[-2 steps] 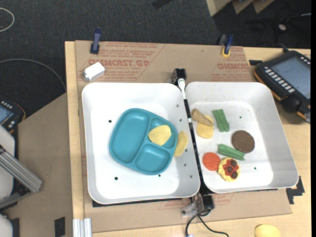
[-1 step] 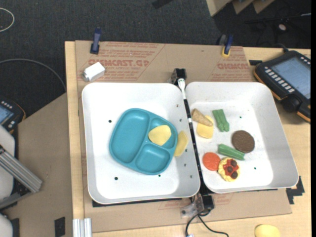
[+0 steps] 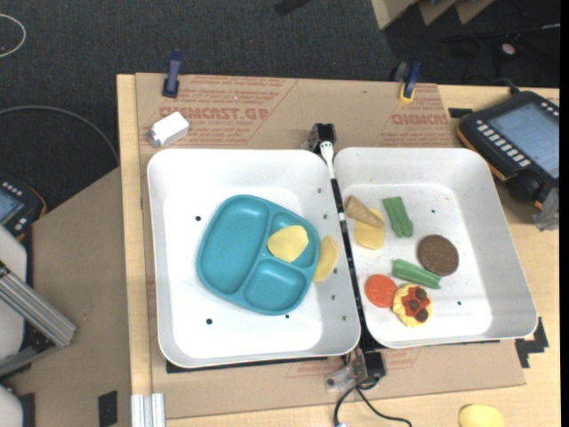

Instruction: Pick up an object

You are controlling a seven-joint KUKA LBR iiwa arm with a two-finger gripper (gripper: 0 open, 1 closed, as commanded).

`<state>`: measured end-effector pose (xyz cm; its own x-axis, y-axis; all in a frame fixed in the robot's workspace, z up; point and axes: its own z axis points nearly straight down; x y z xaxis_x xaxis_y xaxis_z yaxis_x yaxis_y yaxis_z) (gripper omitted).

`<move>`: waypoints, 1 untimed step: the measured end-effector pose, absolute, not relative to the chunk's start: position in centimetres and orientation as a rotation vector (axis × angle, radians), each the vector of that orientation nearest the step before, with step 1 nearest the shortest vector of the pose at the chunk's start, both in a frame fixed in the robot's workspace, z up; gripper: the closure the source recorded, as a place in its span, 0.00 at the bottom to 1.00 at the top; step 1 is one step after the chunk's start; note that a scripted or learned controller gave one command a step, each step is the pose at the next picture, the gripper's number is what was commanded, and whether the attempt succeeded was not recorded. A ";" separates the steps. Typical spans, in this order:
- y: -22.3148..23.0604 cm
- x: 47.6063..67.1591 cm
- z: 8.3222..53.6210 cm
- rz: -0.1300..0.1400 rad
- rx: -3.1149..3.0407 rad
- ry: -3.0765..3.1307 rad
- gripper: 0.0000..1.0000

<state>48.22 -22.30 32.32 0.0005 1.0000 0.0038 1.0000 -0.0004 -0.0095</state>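
The left bin (image 3: 178, 238) holds a teal divided plate (image 3: 233, 256) with a pale yellow piece (image 3: 288, 243) resting on it. Another yellow slice (image 3: 326, 258) leans beside the plate near the bin's right wall. In the right bin (image 3: 471, 185) lie a tan wedge (image 3: 362, 210), a yellow chunk (image 3: 370, 235), a green piece (image 3: 397, 216), a brown round cookie (image 3: 438, 254), a second green piece (image 3: 416, 273), a red-orange slice (image 3: 381, 290) and a small pizza toy (image 3: 412, 304).
A handheld control pendant (image 3: 516, 140) sits at the right past the bins. Blue clamps (image 3: 172, 71) (image 3: 409, 78) hold the cardboard at the far edge, with a white block (image 3: 169, 129) near the left one. A yellow object (image 3: 480, 415) lies at the bottom right.
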 end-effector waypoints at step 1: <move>-19.5 48.0 36.0 -0.004 -2.222 -2.230 1.00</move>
<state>48.04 -19.45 36.03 -0.0037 1.0000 -0.0028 1.0000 0.0037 0.0064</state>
